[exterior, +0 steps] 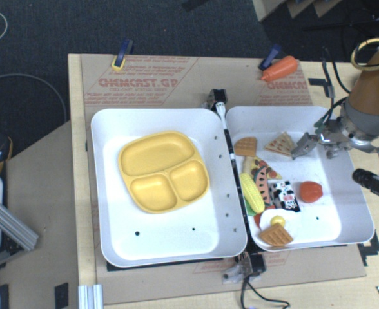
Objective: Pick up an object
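1. The claw [310, 144] hung over the right bin [344, 230], toward that bin's 1 o'clock corner, with the grey arm [369, 108] and its orange band coming in from 3 o'clock.
2. Its two fingers stood apart, one dark tip pointing toward 8 o'clock; nothing lay between them, so the claw held nothing.
3. The nearest thing to it was a tan triangular wedge [280, 145], lying just beside the lower fingertip at its 9 o'clock; whether tip and wedge touched could not be told.
4. A brown bread-like piece [245, 147] lay at 9 o'clock of the wedge, close to the bin's left wall.
5. A red tomato-like piece [310, 191] sat at 6 o'clock of the claw, well apart from it, on bare white floor.
6. At 9 o'clock of the tomato lay a small black-and-white item [284, 194], and touching that a striped orange-and-dark piece [263, 177].
7. A yellow corn cob [251, 192] lay along the left wall, running from 11 to 5 o'clock.
8. At the bin's 7 o'clock corner sat a fried egg [272, 223] with a waffle-patterned piece [277, 236] just beside it at 6 o'clock.
9. The left bin [170, 243] held a yellow three-compartment tray [163, 170], set near its centre.
10. On the cardboard bench top [164, 79] beyond the bins, an orange clamp [279, 68] sat at 12 o'clock of the right bin and a yellow-and-blue clamp [120, 56] at 12 o'clock of the left bin.
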`<state>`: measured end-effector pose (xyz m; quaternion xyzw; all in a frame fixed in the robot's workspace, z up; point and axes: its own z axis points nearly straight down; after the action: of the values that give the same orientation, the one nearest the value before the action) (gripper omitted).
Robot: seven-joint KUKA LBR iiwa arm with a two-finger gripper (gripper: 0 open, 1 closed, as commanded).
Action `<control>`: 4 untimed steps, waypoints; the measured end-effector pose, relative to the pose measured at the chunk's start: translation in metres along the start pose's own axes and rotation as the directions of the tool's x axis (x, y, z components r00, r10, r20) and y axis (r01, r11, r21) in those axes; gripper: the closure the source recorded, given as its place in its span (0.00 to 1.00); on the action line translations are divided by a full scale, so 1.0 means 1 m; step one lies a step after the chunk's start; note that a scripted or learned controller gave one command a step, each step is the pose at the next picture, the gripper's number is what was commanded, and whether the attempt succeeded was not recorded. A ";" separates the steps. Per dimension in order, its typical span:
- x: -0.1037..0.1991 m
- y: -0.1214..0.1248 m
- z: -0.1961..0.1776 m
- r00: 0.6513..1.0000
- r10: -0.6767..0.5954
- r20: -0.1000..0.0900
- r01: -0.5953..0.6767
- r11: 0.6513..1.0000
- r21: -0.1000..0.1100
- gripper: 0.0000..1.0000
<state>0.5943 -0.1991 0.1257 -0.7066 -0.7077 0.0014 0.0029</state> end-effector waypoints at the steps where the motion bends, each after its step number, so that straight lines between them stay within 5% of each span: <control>1: 0.001 -0.001 0.044 1.000 0.001 0.000 -0.001 1.000 0.000 0.00; 2: 0.000 0.001 0.030 1.000 0.001 0.003 -0.001 1.000 -0.008 1.00; 4: -0.004 0.005 -0.097 1.000 0.001 0.006 -0.001 1.000 -0.016 1.00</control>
<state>0.5998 -0.2035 0.2226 -0.7069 -0.7073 -0.0020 -0.0049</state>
